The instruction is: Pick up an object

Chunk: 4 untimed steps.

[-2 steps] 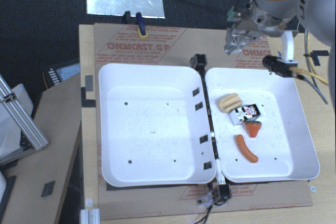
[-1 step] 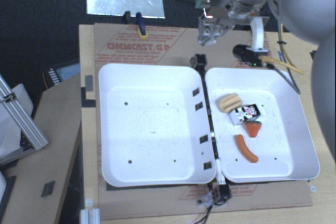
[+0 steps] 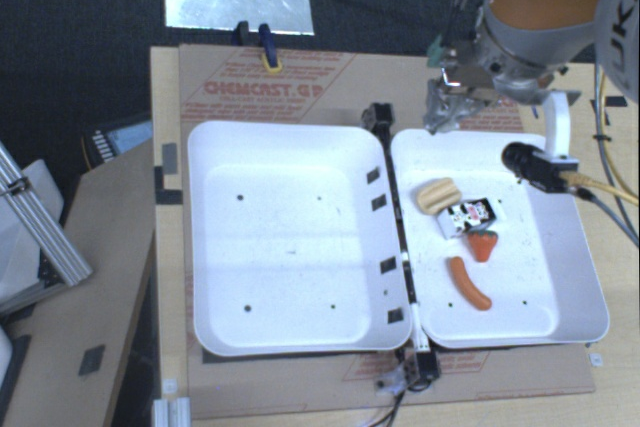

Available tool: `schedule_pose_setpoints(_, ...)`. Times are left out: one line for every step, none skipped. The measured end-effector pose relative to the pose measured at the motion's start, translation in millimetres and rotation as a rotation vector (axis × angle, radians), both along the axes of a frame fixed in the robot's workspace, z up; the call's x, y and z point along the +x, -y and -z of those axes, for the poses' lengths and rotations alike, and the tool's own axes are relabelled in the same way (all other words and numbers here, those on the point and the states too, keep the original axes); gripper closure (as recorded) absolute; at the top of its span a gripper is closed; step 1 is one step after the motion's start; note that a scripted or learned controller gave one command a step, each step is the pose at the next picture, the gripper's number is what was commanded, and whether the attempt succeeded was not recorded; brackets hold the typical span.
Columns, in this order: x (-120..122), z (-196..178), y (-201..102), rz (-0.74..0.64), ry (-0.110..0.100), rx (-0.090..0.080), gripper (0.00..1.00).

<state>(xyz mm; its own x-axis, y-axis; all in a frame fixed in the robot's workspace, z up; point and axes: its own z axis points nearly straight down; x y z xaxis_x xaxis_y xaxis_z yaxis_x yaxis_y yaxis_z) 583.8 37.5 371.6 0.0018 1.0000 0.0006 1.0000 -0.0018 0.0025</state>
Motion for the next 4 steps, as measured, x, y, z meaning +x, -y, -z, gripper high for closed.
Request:
schedule_pose_setpoints(67, -25, -68, -0.011, 0.006, 0.001, 1.00)
schedule_pose_setpoints(85, -69, -136, -0.012, 0.006, 0.003, 1.00)
schedule_pose_setpoints(83, -171, -201, -0.013, 0.011, 0.006, 1.00)
schedule_pose_setpoints(17, 189, -196, -0.001, -0.016, -0.005, 1.00)
